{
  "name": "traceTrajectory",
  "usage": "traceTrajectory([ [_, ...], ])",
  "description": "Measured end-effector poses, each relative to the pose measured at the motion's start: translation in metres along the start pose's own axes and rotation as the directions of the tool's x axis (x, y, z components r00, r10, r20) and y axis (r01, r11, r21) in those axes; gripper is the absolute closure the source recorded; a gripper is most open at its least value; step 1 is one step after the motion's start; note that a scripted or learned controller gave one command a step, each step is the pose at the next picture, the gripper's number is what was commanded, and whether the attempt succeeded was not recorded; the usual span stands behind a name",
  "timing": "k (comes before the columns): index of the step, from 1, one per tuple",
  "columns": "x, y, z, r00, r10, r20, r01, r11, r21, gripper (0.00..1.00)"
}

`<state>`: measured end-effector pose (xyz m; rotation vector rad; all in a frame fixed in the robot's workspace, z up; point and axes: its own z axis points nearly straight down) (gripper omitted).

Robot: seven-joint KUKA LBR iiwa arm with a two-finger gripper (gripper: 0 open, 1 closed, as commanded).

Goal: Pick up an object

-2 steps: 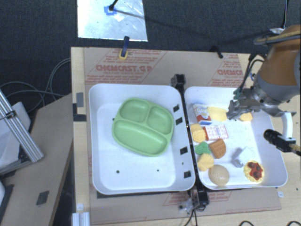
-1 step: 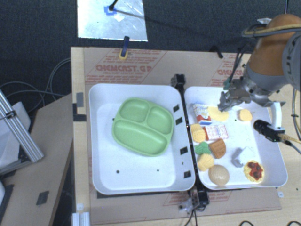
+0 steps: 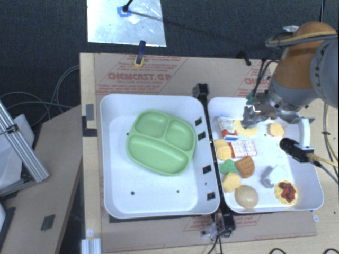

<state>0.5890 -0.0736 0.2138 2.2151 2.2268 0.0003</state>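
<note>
The right bin (image 3: 312,187) holds several toy foods. My gripper (image 3: 249,116) hangs low over its far left part, right above a pale yellow piece (image 3: 248,129). Beside that piece lie a white and red packet (image 3: 226,126) to the left and a yellow-orange round piece (image 3: 276,129) to the right. Nearer the front are a white and red box (image 3: 243,148), a yellow corn-like piece (image 3: 223,152), a green piece (image 3: 228,166), a brown square (image 3: 245,166), a yellow lump (image 3: 231,182), a beige ball (image 3: 246,196), a grey piece (image 3: 267,176) and a red-topped round (image 3: 286,192).
A green divided plate (image 3: 161,142) lies in the left bin (image 3: 114,194). A black divider (image 3: 209,142) runs between the two bins. The arm's grey and orange body (image 3: 296,73) hangs over the right bin's far corner.
</note>
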Motion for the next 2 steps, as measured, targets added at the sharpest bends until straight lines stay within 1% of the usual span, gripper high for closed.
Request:
traceTrajectory([
  [1,-0.006,0.001,-0.021,1.000,0.001,0.000,-0.001,1.000,-0.003,1.00],
  [2,-0.006,-0.002,-0.001,1.000,0.004,0.000,-0.004,1.000,-0.001,1.00],
])
